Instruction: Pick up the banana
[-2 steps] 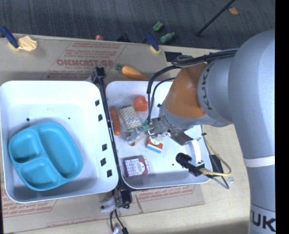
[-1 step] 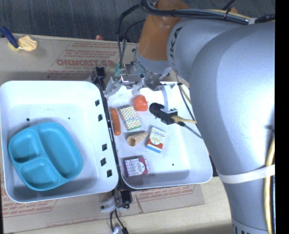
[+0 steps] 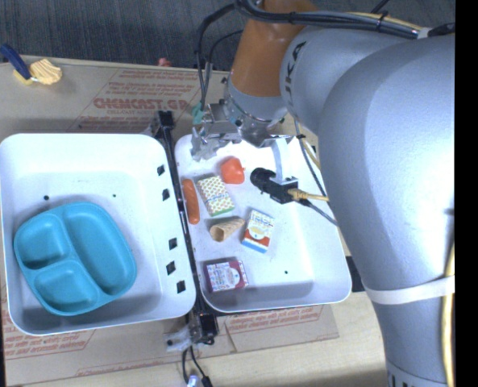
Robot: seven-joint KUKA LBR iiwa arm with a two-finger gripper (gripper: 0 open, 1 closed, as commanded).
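**Banana hard to pick out, gripper over the right bin's back end**

Honestly can't say for sure which item is the banana. The nearest match by colour is a pale yellow lump (image 3: 47,72) on the cardboard (image 3: 126,103) behind the left bin (image 3: 77,147), well apart from the gripper (image 3: 207,140). The gripper is at the back-left corner of the right bin (image 3: 323,276); can't tell whether it's open or closed. In front of it lie a red-orange piece (image 3: 232,170), a checkered box (image 3: 214,195), an orange stick (image 3: 190,201), a tan cone-shaped thing (image 3: 226,229), a small carton (image 3: 259,231) and a maroon packet (image 3: 224,275). A blue divided tray (image 3: 73,256) sits in the left bin.
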